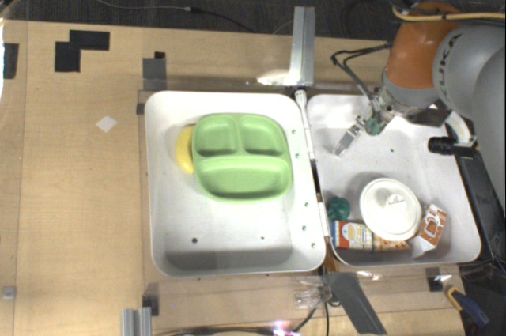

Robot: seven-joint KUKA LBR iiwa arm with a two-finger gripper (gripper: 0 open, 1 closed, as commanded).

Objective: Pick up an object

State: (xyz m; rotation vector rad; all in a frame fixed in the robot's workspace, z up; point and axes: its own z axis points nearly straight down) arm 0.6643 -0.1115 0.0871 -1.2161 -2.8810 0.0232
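A: Camera view, near edge of the right shallow white plastic bin: which items lie there?

B: A flat red-and-white printed carton lies along the near wall. A round white lidded bowl sits just behind it, touching it. A small dark green object lies at the bowl's left, by the bin's left wall. A small orange-and-white packet rests at the bowl's right, toward the near right corner.

A: And the left shallow white plastic bin?

B: A light green plastic tray with three compartments lies toward its far half. A yellow object shows at the tray's left edge, partly hidden beneath it.

A: Where is the two-finger gripper?

B: Over the far left part of the right bin, well apart from the bowl. It slants down-left from the grey arm with an orange band. Nothing is seen between its fingers; their spread cannot be told.
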